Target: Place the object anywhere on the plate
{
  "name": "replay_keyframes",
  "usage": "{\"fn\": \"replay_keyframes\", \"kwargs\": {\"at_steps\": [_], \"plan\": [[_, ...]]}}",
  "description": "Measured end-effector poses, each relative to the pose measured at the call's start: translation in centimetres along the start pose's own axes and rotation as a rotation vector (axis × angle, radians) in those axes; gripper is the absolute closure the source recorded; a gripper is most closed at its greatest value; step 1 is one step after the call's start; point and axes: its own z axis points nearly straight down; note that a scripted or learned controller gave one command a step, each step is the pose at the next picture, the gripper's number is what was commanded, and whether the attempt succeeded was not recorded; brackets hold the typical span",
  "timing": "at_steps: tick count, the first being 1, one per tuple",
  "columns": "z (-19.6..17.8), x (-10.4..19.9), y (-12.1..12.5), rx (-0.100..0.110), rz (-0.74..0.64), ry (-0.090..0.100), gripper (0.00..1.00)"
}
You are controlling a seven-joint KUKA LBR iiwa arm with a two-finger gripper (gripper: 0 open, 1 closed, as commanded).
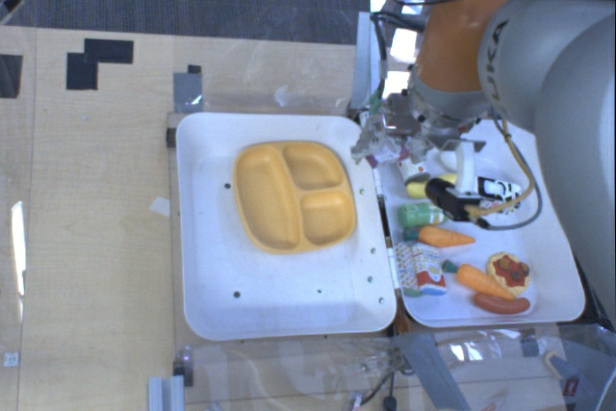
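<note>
Camera view: gripper [383,141] low over the bins' divide, grip state unclear. Plate [294,195] sat bare to its left; toy food [448,237] beside it in the right bin. Nothing placed yet.

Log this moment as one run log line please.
tool: over bins' divide, grip unclear | plate: yellow, left bin, bare | toy food: right bin | placement: not done

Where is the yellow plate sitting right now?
The yellow plate lies in the left white bin, toward its upper middle, left of the gripper.
</note>
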Motion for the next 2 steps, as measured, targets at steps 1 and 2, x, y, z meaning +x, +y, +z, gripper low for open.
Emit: {"fn": "replay_keyframes", "kwargs": {"at_steps": [1, 2], "plan": [[0.0, 0.0, 0.0, 0.0, 0.0, 0.0, 0.0], [-12.4, 0.7, -6.3, -0.003, -0.168, 0.0, 0.0]]}}
